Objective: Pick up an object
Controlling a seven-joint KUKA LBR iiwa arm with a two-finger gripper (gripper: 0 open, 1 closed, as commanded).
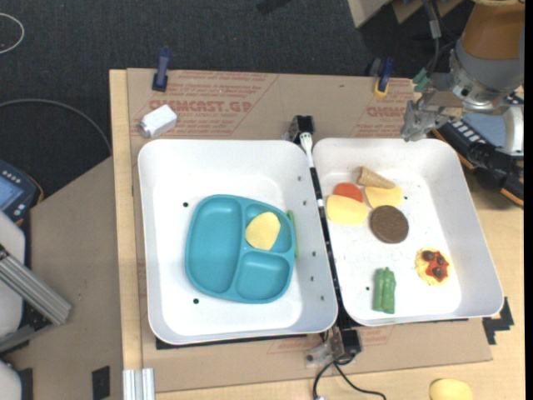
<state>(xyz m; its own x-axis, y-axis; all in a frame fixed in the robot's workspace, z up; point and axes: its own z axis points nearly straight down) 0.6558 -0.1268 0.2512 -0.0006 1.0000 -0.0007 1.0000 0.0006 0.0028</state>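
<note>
Grey two-finger gripper hangs over the back rim of the right shallow white bin, near its far corner; fingers point down w/ nothing seen between them, but can't tell how far apart they stand. Above it, grey wrist w/ the orange band.

In the right bin, closest to the gripper: tan cone-shaped piece, then a pale yellow wedge just beside it, a red-orange rounded piece touching a yellow oval piece. Brown round disc sits just beside the wedge, toward the bin's middle. Nearer the front: green pod-like piece and a yellow-and-red toy pizza slice, apart from each other.

Left shallow white bin holds a teal plastic divided plate w/ a yellow rounded piece in one of its compartments.
</note>
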